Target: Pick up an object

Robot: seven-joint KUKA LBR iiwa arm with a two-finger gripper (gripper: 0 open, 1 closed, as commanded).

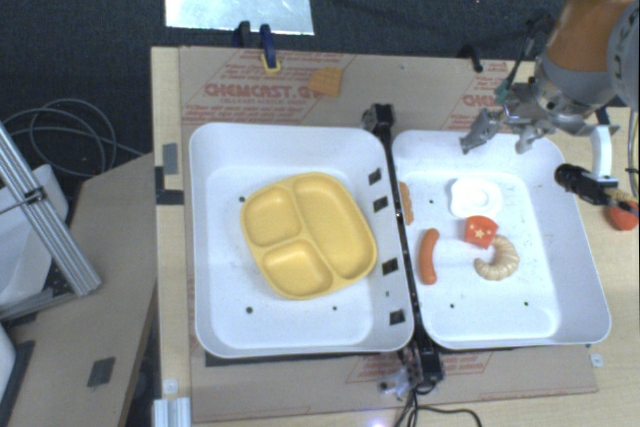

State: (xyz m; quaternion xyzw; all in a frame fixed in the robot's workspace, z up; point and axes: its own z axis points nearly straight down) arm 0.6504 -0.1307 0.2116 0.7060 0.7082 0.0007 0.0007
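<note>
My gripper [503, 135] hangs over the far edge of the right bin [575, 310], its two fingers spread apart with nothing between them. Below it in that bin lie a white fried-egg piece [473, 197], a red wedge [481, 230], a tan curled croissant-like piece [498, 260] and an orange-red sausage [428, 256]. A small tan piece [405, 203] rests against the divider between the bins. The egg lies nearest the gripper, a little toward the front of it.
A yellow three-compartment plate [308, 235] lies in the left bin [215, 315]. A black clamp strip [390, 215] runs between the bins. Blue and yellow clips [262, 43] sit at the bench's far edge, and an orange tag [325, 81] lies on the cardboard.
</note>
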